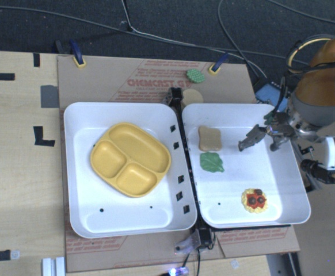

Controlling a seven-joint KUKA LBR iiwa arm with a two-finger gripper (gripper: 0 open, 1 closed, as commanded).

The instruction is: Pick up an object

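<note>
The right bin (282, 211) holds three small objects: a tan bread-like slab (209, 138) near its upper left, a green leaf-shaped piece (212, 163) just below it, and a yellow round piece with red spots (254, 200) near the front. My gripper (262, 140) hangs over the right bin's upper right part, with its two dark fingers spread open and nothing between them. It is well to the right of the tan slab and above the yellow piece.
The left bin (78, 211) carries a yellow divided plate (130, 158). A green textured piece (195, 75) and a pale disc (192, 95) lie on the cardboard behind the bins. Cables run across the dark floor at the back.
</note>
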